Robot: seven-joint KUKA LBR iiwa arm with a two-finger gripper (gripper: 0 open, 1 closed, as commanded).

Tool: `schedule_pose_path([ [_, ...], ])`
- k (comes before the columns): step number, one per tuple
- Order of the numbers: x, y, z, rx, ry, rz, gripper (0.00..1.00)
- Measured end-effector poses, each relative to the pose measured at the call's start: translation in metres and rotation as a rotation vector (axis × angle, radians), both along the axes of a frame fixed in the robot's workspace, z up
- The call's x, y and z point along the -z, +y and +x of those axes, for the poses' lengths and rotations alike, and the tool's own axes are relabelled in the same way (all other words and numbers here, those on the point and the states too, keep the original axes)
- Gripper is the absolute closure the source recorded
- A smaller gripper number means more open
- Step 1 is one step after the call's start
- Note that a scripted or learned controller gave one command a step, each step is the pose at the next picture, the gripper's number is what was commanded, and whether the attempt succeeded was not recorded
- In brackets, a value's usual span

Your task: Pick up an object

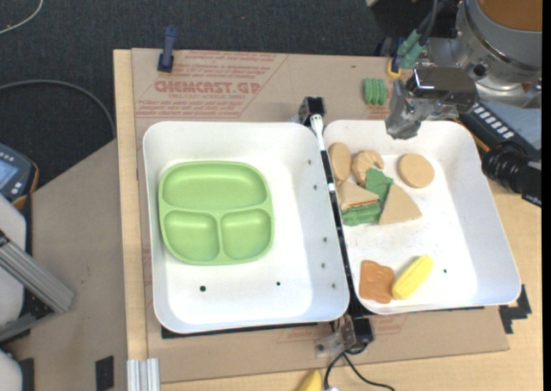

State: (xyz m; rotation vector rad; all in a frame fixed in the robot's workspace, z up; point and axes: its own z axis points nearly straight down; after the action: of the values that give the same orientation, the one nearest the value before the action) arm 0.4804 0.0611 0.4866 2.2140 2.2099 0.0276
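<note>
Toy food pieces cluster in right white shallow bin (pixel 482 234): round tan cookie (pixel 416 170), yellow corn cob (pixel 411 277), orange nugget (pixel 375 282). Grey two-finger gripper (pixel 403 127) hovers over bin's far edge, nothing visibly between fingers; opening unclear. Green divided plate (pixel 215 211) in left white bin (pixel 172 294).

The grey arm with its orange band reaches in over the bench's far right corner, its claw (pixel 403 127) pointing downward.

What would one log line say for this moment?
gripper: over right bin far edge | holding: nothing seen | food: in right bin | green tray: left bin
</note>
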Motion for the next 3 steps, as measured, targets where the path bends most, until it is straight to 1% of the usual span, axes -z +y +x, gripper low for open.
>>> schedule_pose_path([
  [1,-0.052,-0.072,0.124,0.005,0.007,-0.008,1.00],
  [2,-0.024,-0.063,0.060,-0.002,0.027,-0.002,1.00],
  [3,0.095,-0.057,0.029,0.000,0.035,-0.003,1.00],
])
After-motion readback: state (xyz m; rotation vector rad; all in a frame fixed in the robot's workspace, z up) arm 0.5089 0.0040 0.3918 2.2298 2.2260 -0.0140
